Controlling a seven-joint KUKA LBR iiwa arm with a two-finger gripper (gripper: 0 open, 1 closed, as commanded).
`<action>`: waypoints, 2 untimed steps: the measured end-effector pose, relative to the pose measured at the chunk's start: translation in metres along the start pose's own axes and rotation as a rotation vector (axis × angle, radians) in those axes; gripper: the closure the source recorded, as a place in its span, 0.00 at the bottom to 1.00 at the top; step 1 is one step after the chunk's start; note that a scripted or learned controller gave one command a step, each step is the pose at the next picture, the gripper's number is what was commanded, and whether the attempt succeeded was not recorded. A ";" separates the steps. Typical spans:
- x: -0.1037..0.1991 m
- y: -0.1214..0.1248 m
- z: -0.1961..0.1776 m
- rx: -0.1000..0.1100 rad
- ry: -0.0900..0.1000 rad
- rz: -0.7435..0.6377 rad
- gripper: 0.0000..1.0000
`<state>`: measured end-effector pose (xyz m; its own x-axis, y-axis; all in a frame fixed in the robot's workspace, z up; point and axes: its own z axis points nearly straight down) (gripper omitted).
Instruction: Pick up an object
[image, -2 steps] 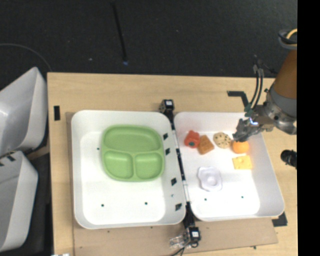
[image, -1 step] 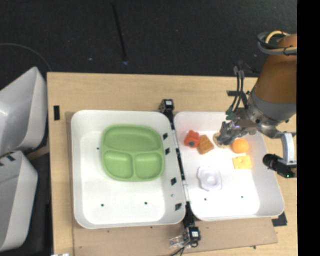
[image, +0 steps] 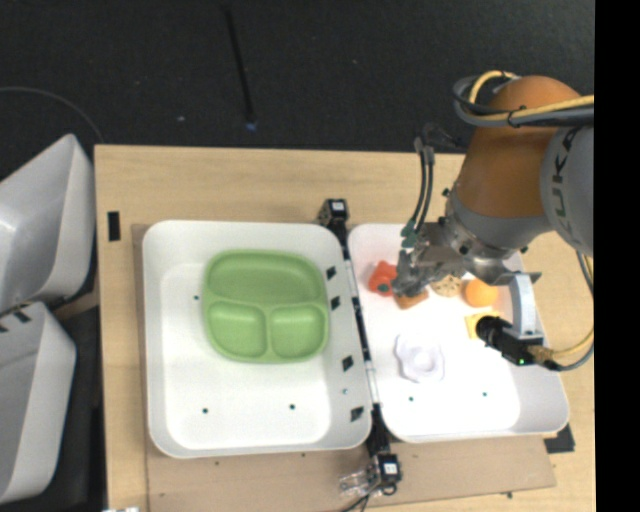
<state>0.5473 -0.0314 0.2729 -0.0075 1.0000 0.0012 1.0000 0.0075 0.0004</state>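
My gripper (image: 412, 285) hung low over the upper left part of the right-hand shallow white bin (image: 500, 415). A small orange-red chunky object (image: 381, 276) lay just left of it, perhaps touching; whether I held anything, I could not tell. A round orange ball (image: 481, 292) sat to its right, and a white, flat, lumpy piece (image: 418, 360) lay below. The left-hand white bin (image: 180, 420) carried a green three-compartment plastic plate (image: 266, 304). Both bins rested on a tan wooden bench (image: 240, 180) against dark flooring.
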 end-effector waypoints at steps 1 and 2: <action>0.040 -0.004 0.009 0.001 -0.001 0.002 1.00; 0.092 -0.023 0.013 0.002 0.000 0.000 1.00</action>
